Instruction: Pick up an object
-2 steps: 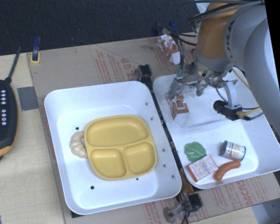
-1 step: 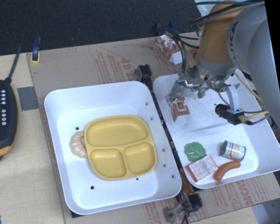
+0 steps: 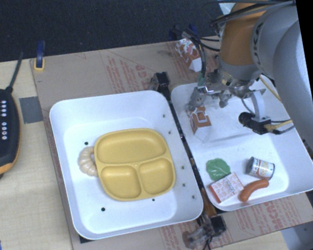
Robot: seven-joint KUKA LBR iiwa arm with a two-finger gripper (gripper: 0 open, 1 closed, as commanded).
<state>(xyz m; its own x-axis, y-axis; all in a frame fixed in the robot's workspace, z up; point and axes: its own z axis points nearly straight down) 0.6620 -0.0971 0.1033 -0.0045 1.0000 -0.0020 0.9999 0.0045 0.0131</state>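
1. Nearest the camera, at the bottom edge of the right bin (image 3: 299, 186), lie a sausage (image 3: 253, 190) and a small red-and-white packet (image 3: 226, 187); the two look to be touching or nearly so.
2. Just above them, at about 12 o'clock from the packet, sits a green leafy piece (image 3: 217, 168); at 2 o'clock from the sausage lies a small tin can (image 3: 260, 167) on its side.
3. My end effector (image 3: 201, 107) hangs over the upper left corner of the right bin, and a small brown-and-white carton (image 3: 200, 119) sits right under it. Whether it is clenched on the carton or released, I cannot tell.
4. I judge the carton to be the object at hand: light, thin-walled, likely to crush if squeezed hard. I would take it across its two flat faces, near the middle.
5. It stands close to the bin wall at 9 o'clock, which leaves little room on that side.
6. The left bin (image 3: 74, 166) holds a yellow divided tray (image 3: 134, 163) with a pale lumpy item (image 3: 87, 162) touching its 9 o'clock rim.
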